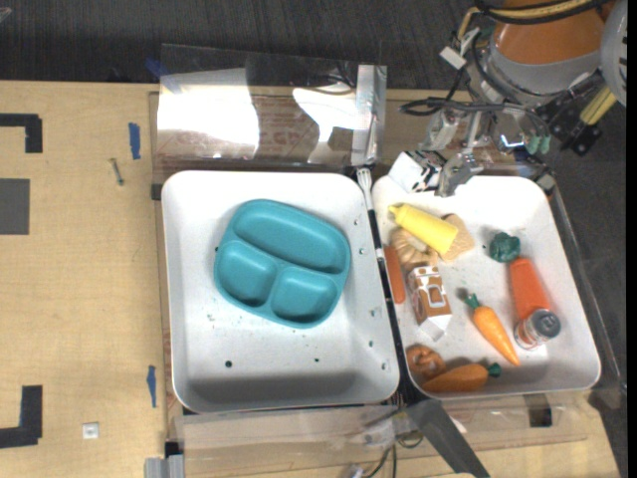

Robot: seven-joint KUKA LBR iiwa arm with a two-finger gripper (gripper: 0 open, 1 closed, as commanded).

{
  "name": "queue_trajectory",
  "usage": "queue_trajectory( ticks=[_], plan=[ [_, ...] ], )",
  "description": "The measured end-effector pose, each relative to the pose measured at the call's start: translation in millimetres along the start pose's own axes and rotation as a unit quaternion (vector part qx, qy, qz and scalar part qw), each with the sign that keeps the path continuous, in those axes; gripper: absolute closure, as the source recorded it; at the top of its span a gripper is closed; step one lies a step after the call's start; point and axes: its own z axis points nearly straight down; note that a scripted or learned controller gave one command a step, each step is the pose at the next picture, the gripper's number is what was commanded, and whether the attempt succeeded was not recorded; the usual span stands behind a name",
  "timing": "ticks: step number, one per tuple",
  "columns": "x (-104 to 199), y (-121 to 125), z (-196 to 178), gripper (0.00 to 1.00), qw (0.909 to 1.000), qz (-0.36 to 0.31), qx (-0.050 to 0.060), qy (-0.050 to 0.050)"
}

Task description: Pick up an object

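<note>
Camera view: L bin w/ teal tray; R bin w/ carrot.

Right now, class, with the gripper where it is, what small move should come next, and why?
Probably a short move down and toward the camera onto the yellow corn cob. The gripper hangs above the right bin's far edge with nothing between its fingers, and the corn cob is the nearest object.

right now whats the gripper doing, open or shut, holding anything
Gripper: above the far edge of the right bin, near the yellow corn. Nothing shows between its fingers; open or shut cannot be told.
</note>
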Motion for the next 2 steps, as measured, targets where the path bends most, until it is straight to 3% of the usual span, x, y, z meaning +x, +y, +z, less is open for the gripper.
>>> queue_trajectory(
  ticks=[1,2],
  plan=[
    [3,-6,66,1.00,0.9998,0.020,-0.001,0.005],
    [0,-3,4,1.00,0.9983,-0.059,0.001,-0.003]
  ],
)
